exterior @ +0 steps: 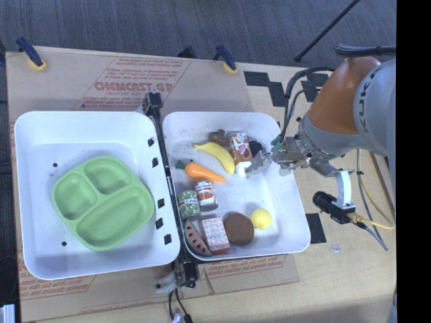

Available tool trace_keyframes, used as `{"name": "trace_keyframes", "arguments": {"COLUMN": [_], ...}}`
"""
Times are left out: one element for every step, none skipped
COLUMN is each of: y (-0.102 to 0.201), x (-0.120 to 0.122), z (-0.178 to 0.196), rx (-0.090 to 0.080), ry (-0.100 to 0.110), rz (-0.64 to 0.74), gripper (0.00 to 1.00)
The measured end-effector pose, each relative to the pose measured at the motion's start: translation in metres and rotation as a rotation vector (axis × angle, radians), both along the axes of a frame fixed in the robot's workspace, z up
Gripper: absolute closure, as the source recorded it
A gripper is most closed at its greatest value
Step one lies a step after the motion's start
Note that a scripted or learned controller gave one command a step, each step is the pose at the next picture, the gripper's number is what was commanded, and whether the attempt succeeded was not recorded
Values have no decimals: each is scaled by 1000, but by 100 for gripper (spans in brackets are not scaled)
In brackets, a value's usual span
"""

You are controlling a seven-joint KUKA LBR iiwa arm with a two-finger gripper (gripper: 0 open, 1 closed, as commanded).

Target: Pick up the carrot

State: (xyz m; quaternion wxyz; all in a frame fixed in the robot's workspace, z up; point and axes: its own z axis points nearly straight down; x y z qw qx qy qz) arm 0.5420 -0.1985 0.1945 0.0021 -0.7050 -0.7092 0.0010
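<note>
On a cardboard-topped bench (135, 79) over grey carpet, the carrot (204, 172) lies left of the gripper (252, 165); jaw state unclear.

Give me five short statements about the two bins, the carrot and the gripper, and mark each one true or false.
1. The carrot lies in the right bin. True.
2. The green divided plate sits in the right bin. False: it sits in the left bin.
3. The banana lies right beside the carrot. True.
4. The gripper holds the carrot. False: the carrot lies apart from it, on the bin floor.
5. The yellow lemon is in the left bin. False: it is in the right bin, beside a brown round item.
</note>
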Motion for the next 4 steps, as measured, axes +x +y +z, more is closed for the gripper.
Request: {"name": "trace_keyframes", "arguments": {"y": [46,93,93,93], "x": [39,47,47,47], "z": [-90,-98,-88,-88], "rx": [-4,-4,-3,-3], "ry": [-10,-9,-7,-7], "rz": [-1,1,4,4], "gripper": [0,0,100,0]}}
